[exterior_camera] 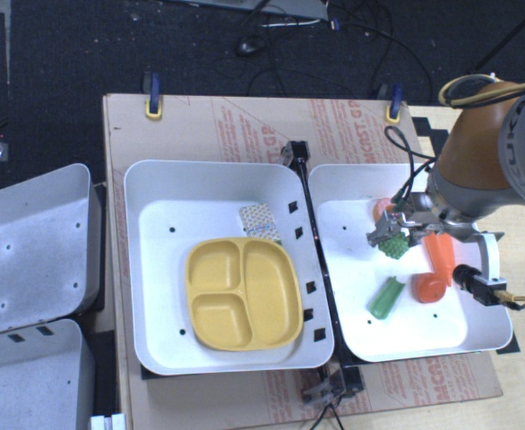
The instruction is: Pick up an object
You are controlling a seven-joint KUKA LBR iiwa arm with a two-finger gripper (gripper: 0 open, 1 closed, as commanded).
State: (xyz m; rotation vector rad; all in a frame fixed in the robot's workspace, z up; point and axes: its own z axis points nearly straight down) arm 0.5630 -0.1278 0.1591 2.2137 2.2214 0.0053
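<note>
Orange-banded grey arm's two-finger gripper [390, 233] hangs over the right white bin [357, 330], near its far edge; whether its jaws are parted or clenched is unclear. A small green knobbly object [394, 246] sits directly beneath. A green cylinder [386, 297] lies toward the near edge.

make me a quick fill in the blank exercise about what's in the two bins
1. The yellow tray has ___ compartments.
2. The yellow tray lies in the ___ bin of the camera view.
3. The green cylinder lies in the right bin beside an ___ object.
4. The patterned cloth lies in the same bin as the ___.

Missing words: three; left; orange; yellow tray
</note>
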